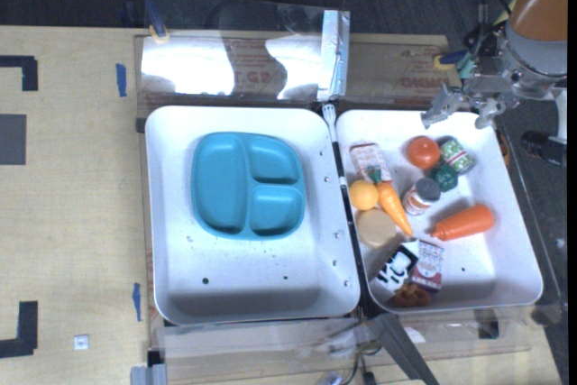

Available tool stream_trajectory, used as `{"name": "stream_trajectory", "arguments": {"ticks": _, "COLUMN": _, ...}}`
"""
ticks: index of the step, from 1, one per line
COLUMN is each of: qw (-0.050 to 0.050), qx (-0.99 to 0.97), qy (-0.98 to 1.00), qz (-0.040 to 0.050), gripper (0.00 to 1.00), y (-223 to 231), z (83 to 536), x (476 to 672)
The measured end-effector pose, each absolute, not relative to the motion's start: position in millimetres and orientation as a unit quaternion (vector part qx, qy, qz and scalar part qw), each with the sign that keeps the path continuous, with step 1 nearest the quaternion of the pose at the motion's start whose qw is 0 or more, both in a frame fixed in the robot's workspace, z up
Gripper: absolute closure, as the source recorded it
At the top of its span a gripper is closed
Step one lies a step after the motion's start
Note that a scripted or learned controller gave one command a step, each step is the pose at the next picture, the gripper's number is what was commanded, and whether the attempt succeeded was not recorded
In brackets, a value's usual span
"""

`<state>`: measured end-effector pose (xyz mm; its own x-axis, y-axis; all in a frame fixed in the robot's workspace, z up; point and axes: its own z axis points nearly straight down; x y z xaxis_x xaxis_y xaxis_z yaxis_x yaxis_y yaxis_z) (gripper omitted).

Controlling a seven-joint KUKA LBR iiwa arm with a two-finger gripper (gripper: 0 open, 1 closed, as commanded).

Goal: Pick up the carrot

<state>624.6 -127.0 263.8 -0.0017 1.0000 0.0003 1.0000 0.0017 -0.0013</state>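
I see the gripper (462,106) hanging over the right bin's (523,270) far edge, fingers spread and holding nothing, while the carrot (393,206) lies toward the bin's near-left, tip pointing at the near edge.

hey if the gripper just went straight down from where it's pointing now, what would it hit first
Probably the back rim of the right bin, not the carrot; the gripper hangs over that edge, though depth is unclear.

Orange carrot (394,208), blue tray (246,184), possibly green-labelled packet (455,154).
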Motion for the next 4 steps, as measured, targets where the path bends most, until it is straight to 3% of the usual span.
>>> {"name": "stream_trajectory", "arguments": {"ticks": 1, "qw": -0.002, "qx": -0.68, "qy": -0.733, "qz": -0.0013, "gripper": 0.0, "y": -107, "z": 115, "x": 609.5}}
{"name": "stream_trajectory", "arguments": {"ticks": 2, "qw": -0.011, "qx": -0.628, "qy": -0.778, "qz": -0.0074, "gripper": 0.0, "y": -93, "z": 95, "x": 563.8}}
{"name": "stream_trajectory", "arguments": {"ticks": 3, "qw": -0.004, "qx": -0.589, "qy": -0.808, "qz": -0.0013, "gripper": 0.0, "y": -154, "z": 156, "x": 638.3}}
{"name": "stream_trajectory", "arguments": {"ticks": 4, "qw": -0.002, "qx": -0.596, "qy": -0.803, "qz": 0.0002, "gripper": 0.0, "y": -150, "z": 91, "x": 667.7}}
